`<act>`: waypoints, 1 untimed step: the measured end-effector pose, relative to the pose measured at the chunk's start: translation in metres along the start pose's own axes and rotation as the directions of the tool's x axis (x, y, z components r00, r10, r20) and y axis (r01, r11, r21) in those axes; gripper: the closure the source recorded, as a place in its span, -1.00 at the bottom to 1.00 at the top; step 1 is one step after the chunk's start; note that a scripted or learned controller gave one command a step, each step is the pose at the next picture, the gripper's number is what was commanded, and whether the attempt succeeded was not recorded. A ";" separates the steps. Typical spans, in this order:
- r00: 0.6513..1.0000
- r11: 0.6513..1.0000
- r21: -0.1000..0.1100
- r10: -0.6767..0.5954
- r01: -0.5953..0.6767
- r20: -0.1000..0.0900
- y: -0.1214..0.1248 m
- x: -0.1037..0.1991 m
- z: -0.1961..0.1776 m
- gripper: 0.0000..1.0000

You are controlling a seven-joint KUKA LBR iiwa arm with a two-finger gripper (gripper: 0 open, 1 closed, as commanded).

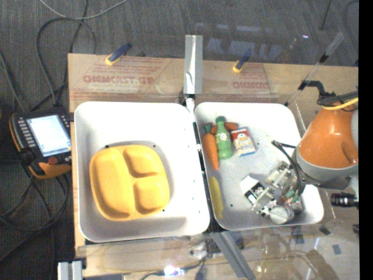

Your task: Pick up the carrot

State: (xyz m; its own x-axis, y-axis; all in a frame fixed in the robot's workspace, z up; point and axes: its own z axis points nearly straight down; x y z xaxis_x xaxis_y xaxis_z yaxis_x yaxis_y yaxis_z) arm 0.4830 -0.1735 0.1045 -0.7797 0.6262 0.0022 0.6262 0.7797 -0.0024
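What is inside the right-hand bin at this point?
The right bin holds the carrot, a green bottle, a small carton, a yellow item and the gripper. Whatever lies beneath the gripper is covered.

Green bottle [223, 137] touches the carrot [210, 147] on its right; bin wall [198, 150] crowds its left

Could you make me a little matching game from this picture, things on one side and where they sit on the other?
Things:
1. carrot
2. yellow divided tray
3. green bottle
4. claw

Places:
A. in the left bin
B. low in the right bin, away from the food
C. along the right bin's left wall
D. just right of the carrot

Pairs: 1-C, 2-A, 3-D, 4-B
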 end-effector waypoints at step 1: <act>0.962 0.962 -0.020 0.273 -0.273 0.001 -0.027 -0.033 0.009 -1.00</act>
State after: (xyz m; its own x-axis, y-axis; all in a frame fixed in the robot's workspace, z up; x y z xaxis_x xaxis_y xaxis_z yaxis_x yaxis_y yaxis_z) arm 0.4920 -0.2154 0.0955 -0.5793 0.8151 0.0009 0.8150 0.5792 0.0171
